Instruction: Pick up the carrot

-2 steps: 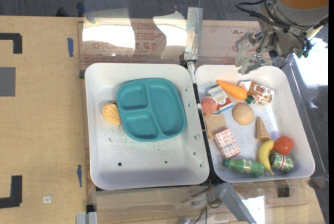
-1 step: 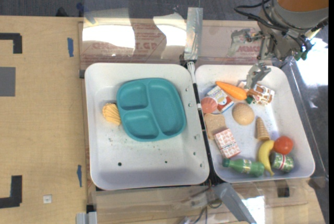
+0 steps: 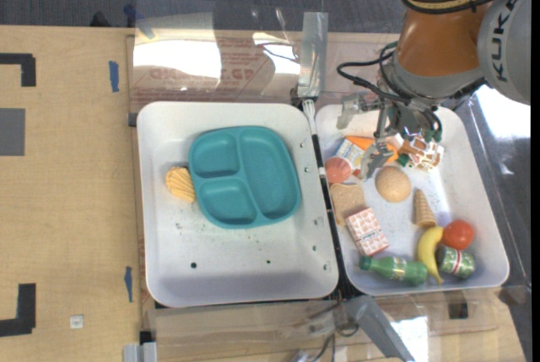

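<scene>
The carrot is a small orange piece lying at the back of the right bin, near its left wall. My gripper hangs low just to the carrot's right, under the arm's orange band, and its thick end runs in under the fingers. The fingers look open, one on each side of the carrot's right end. Nothing is lifted.
Crowded around the carrot are a red and white can, a bread roll, a patterned box and a cracker. Nearer the front lie a cone, banana, tomato and green bottle. The left bin holds a teal plate.
</scene>
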Available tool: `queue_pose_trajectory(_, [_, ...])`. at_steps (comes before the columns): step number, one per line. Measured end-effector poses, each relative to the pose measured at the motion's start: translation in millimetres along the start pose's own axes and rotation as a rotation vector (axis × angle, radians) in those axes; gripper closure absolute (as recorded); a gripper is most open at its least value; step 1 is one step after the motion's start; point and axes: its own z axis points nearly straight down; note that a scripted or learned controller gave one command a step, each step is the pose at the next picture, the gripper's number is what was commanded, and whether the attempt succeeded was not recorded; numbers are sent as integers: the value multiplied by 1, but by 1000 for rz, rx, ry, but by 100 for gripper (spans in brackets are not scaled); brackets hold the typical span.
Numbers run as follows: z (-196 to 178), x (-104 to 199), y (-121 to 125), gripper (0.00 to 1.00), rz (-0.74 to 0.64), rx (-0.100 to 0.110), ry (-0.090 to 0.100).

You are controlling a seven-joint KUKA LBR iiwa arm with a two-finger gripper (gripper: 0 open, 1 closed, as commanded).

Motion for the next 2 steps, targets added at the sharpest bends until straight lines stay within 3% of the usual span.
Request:
queue_pose_trajectory(1, [-5, -10, -26, 0, -263, 7, -16])
queue_pose_trajectory(2, [90, 4, -55, 0, -359, 11, -21])
